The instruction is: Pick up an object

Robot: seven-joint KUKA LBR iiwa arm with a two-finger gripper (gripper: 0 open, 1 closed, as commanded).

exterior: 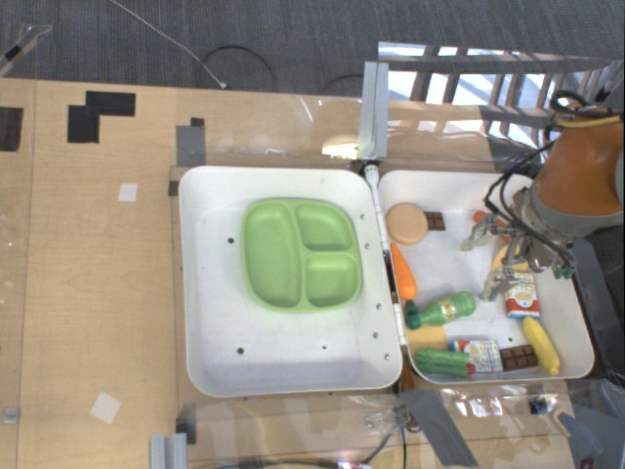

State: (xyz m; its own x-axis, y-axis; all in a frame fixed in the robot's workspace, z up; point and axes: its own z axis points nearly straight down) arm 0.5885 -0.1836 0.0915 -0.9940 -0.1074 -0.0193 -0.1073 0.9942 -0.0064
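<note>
Two shallow white bins side by side on a pale wooden bench (88, 291). In the left bin (210, 360), at the frame's centre, a light green plastic divided plate (298, 252) with three compartments, lying flat and apart from the walls.

In the right bin (576, 345), at the right of the frame, a scatter of toy food. Near its upper left corner, a round tan wooden disc (407, 224), with a small dark brown block (436, 222) touching its right edge. Below the disc, along the left wall, an orange plastic carrot (403, 273) lying lengthwise. Lower, a green bottle with a yellow label (441, 311), tilted slightly up to the right. Beneath the bottle, a yellow-orange piece (427, 337), then a dark green vegetable shape (441, 362) against the lower wall. Just right of that, a red-and-white packet (478, 353) and a dark chocolate bar (520, 357). Near the lower right corner, a yellow plastic banana (541, 345) lying at a slant. Above the banana, a small white carton with red and blue print (521, 296).

Grey arm with an orange band (583, 169) entering from the right edge, upper part of the right bin. Two-finger gripper (496, 254) low over the right bin's upper right area, metal fingers spread wide apart, nothing seen between them. One fingertip just beside the white carton's upper left; contact not clear. Black cables looping around the wrist.
</note>
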